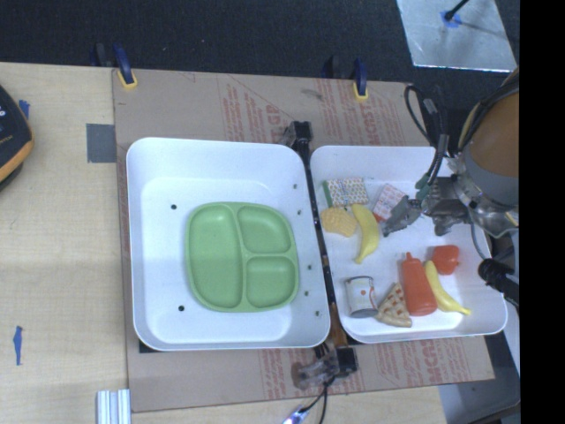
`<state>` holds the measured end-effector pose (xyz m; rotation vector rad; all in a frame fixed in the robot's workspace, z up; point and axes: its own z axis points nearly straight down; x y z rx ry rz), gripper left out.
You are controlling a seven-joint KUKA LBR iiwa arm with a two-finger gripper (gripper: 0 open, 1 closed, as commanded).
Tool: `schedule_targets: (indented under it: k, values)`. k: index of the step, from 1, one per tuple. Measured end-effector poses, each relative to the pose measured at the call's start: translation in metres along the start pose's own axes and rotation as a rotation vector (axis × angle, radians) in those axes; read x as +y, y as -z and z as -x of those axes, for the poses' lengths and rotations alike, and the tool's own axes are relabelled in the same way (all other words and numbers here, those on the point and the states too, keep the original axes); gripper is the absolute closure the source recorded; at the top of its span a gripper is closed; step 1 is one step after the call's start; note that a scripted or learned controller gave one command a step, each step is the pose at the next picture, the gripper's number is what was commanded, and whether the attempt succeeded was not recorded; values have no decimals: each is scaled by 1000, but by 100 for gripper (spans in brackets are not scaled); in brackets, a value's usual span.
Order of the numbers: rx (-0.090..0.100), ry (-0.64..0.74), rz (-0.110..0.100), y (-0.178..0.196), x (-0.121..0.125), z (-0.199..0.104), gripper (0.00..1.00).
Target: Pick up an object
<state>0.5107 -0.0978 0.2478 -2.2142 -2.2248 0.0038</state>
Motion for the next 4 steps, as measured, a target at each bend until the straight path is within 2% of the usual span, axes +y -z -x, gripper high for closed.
schedule_targets:
  k: [2,3,4]
  values:
    - [0,-1,-3,-156,62,19,0]
    - [-2,2,-4,-146,62,20,100]
    - [0,0,1,-55,50,-43,100]
